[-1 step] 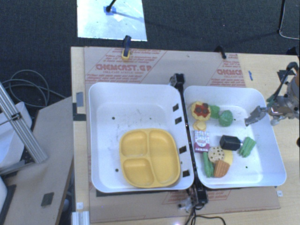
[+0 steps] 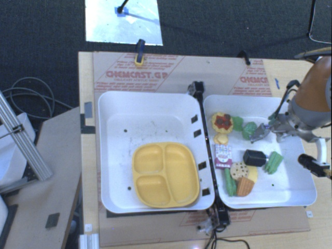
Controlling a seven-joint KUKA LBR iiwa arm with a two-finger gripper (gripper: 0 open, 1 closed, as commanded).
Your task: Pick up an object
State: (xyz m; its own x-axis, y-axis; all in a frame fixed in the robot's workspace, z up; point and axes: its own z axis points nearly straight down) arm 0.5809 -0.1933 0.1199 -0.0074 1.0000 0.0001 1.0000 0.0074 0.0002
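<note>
Looking down at my rig right now: two white bins side by side on the surface (image 2: 171,66). The left bin (image 2: 111,139) has a yellow divided tray (image 2: 166,174) sitting toward its near right part, three compartments, nothing else I can make out in there besides some specks.

The right bin (image 2: 295,191) is where all the toys are, bunched along its left half. From the back: a yellow piece with a red top (image 2: 222,122), a small yellow bit (image 2: 221,138) just under it, and green leafy pieces (image 2: 245,127) right beside those. Below that there's a little pink and white carton (image 2: 223,156), a dark cylinder (image 2: 254,157) lying on its side, and a green ridged piece (image 2: 273,162) touching the cylinder's right end. Nearest me: a long green veggie (image 2: 230,181), a speckled cookie (image 2: 239,170), and an orange and yellow thing (image 2: 246,185) all crowded together.

The arm (image 2: 317,92) comes in from the right, and the end effector (image 2: 263,133) is low over the back of the right bin, tips right at the green leafy pieces. Honestly I can't tell whether the fingers are spread or closed from this angle, the grey metal blurs together, and I don't see anything clearly pinched between them.
</note>
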